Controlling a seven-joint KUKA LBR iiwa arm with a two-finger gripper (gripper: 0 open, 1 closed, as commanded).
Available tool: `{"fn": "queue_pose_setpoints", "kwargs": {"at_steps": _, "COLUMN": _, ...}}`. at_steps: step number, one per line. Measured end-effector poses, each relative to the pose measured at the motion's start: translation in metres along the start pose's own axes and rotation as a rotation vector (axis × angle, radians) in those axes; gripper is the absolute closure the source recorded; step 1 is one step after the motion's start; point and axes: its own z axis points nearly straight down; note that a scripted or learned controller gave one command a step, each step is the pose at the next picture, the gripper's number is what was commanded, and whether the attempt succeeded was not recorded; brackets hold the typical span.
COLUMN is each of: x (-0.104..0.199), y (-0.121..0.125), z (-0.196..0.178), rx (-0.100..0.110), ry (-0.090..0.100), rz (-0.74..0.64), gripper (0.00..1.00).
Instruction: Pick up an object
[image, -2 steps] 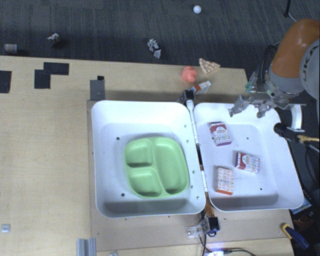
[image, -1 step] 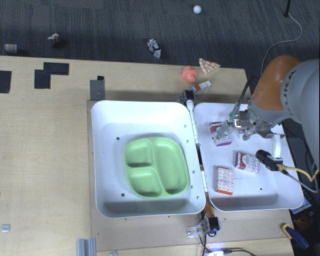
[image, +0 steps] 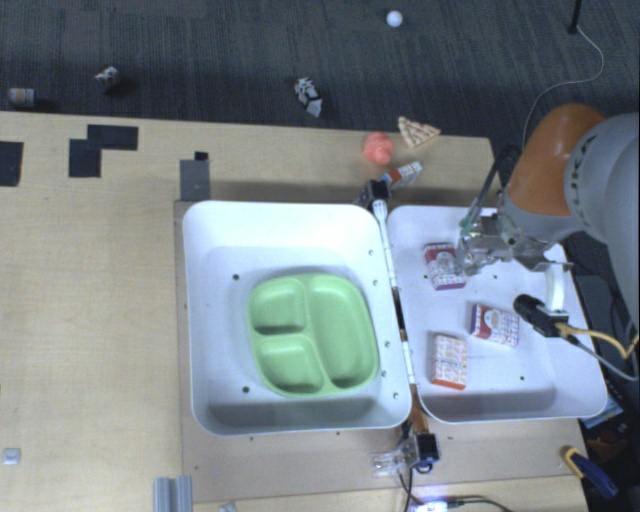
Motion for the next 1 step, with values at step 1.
{"fn": "queue_pose_setpoints", "kwargs": {"at_steps": 1, "x": 0.0000, "y": -0.0002, "z": 0.0002, "rx": 0.001, "ry": 0.000, "rz": 0.000, "gripper": 0.00}}
